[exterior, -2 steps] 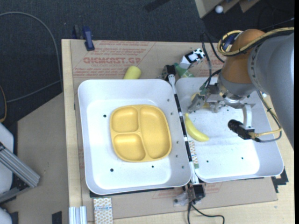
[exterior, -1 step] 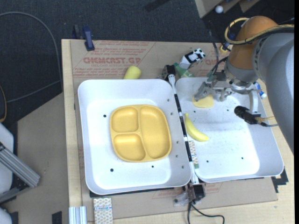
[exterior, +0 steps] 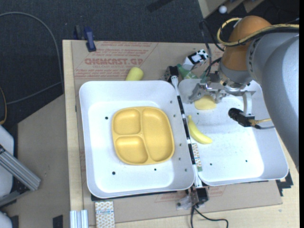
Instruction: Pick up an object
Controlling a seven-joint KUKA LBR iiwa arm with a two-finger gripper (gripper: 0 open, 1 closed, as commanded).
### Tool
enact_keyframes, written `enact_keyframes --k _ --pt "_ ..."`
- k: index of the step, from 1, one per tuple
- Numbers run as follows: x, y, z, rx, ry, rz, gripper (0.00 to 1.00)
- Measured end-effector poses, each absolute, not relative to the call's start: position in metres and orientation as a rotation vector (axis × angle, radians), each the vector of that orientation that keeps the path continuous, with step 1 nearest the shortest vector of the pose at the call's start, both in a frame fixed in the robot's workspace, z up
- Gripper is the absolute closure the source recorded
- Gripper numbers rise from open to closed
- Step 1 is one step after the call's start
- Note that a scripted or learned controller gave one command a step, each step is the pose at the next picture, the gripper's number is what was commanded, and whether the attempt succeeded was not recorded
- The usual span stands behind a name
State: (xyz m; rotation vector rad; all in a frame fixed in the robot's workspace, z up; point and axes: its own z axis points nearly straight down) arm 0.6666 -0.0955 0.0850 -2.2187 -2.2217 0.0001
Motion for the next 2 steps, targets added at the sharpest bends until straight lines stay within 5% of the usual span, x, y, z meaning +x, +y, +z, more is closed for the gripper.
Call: enact_keyframes --k 1,2 --pt "0.6677 -0.0969 0.0964 -2.222 -2.227 0.002 1.0" --pt "0.6676 -0.0968 0.0962 -2.222 -2.227 0.003 0.0"
